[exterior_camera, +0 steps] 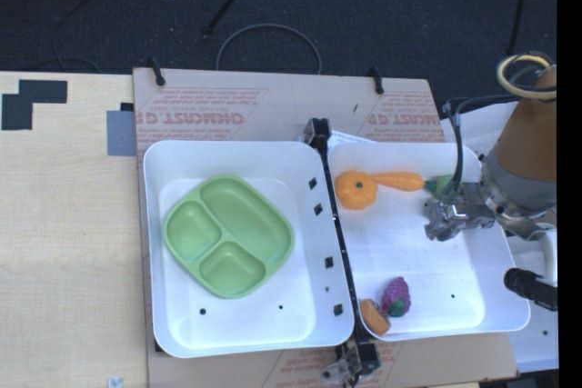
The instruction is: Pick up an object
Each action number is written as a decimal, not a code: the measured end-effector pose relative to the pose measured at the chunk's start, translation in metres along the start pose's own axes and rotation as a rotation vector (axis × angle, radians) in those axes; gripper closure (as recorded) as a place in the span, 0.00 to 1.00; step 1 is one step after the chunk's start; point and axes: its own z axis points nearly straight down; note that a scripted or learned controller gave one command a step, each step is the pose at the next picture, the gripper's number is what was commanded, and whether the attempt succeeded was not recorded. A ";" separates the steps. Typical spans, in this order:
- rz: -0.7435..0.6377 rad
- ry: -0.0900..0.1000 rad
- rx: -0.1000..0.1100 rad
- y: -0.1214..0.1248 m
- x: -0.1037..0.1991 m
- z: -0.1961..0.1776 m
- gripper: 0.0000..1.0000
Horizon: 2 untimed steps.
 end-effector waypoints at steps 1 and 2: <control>-0.003 0.003 0.004 0.007 0.055 0.009 1.00; -0.003 0.002 0.003 0.024 0.101 0.017 1.00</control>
